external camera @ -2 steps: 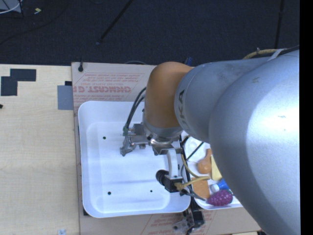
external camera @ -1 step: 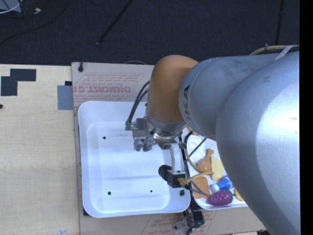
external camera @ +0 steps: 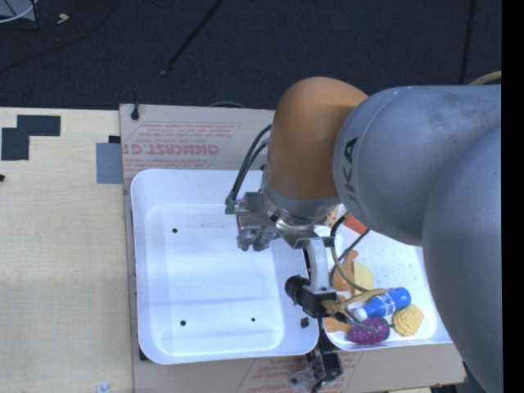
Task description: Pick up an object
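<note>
- The arm (external camera: pixel 393 162) reaches across the right bin (external camera: pixel 397 262) and hides most of it from you.
- The pincer (external camera: pixel 255 237) sits just left of the right bin, over the left bin (external camera: pixel 164 244). You cannot tell whether it is spread or pressed together.
- Candidates lie in the right bin's front corner: a blue bottle (external camera: pixel 383 303), a yellow piece (external camera: pixel 408 321) and a purple berry (external camera: pixel 368 331).
- Your pick looks not yet made.

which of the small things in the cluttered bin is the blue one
The cylinder lying on its side, just above the purple bumpy piece and the yellow ridged piece in the camera view. Nothing else in that bin is blue.
</note>
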{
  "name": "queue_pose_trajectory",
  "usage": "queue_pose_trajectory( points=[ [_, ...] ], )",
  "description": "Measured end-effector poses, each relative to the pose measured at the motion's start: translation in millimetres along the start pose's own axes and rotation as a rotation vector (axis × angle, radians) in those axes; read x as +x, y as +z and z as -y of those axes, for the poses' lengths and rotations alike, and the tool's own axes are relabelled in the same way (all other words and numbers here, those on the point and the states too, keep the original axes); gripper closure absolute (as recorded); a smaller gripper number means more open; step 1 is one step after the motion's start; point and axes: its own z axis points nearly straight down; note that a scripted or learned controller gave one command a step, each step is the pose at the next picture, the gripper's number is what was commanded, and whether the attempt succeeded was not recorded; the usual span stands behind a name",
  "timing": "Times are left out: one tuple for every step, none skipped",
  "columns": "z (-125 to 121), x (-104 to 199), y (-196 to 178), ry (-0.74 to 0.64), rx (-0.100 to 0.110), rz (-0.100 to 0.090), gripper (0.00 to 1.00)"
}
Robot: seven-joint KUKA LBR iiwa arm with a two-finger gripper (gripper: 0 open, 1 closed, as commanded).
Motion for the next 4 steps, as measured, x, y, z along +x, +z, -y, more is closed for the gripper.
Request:
queue_pose_trajectory(
  points=[
    [32,34,-142,-0.003,-0.011,-0.006,1.0],
    [51,9,-100,0.003,0.007,0.004,1.0],
    [49,-21,-209,0.001,-0.008,-0.001,1.0],
    [52,57,-110,-0.004,0.013,0.005,1.0]
  ],
)
